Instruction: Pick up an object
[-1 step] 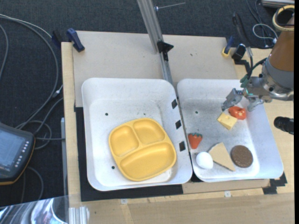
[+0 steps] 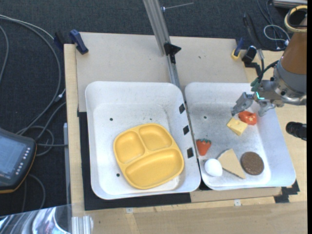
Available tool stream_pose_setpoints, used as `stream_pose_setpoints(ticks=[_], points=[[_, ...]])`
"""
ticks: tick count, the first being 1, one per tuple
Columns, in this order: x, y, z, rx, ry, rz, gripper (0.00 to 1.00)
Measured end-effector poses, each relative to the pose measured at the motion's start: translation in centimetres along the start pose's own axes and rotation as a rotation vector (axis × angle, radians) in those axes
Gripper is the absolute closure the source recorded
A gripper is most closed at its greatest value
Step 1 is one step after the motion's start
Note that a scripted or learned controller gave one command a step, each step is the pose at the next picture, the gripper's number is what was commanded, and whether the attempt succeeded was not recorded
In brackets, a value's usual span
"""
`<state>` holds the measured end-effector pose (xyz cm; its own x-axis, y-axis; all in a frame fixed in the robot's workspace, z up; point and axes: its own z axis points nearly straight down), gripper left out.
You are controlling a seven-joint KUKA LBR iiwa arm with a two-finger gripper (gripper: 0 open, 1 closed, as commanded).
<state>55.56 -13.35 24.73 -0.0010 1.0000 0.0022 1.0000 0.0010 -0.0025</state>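
bench [image 2: 122, 57]: pale board on dark carpet, cables at left | bins: left bin [image 2: 97, 96] holds yellow divided plate [image 2: 147, 155]; right bin [image 2: 273, 145] holds tomato [image 2: 248, 117], cheese cube [image 2: 237, 126], strawberry [image 2: 203, 146], egg [image 2: 213, 167], wedge [image 2: 231, 163], brown disc [image 2: 252, 163] | gripper [image 2: 255, 104]: fingers spread apart, just above tomato at bin's far right | tomato: round, long axis unclear

Yellow tray [image 2: 148, 155]: smooth glossy plastic. White bins [image 2: 97, 101]: speckled matt plastic. Bench [image 2: 122, 57]: pale matt wood.
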Motion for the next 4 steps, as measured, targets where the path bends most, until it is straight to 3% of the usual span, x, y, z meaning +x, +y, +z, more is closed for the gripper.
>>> stream_pose_setpoints(ticks=[3, 4], points=[[-0.4, 1.6, 15.8, 0.005, 0.001, 0.001, 0.00], [-0.4, 1.8, 14.4, -0.003, 0.000, 0.000, 1.00]])
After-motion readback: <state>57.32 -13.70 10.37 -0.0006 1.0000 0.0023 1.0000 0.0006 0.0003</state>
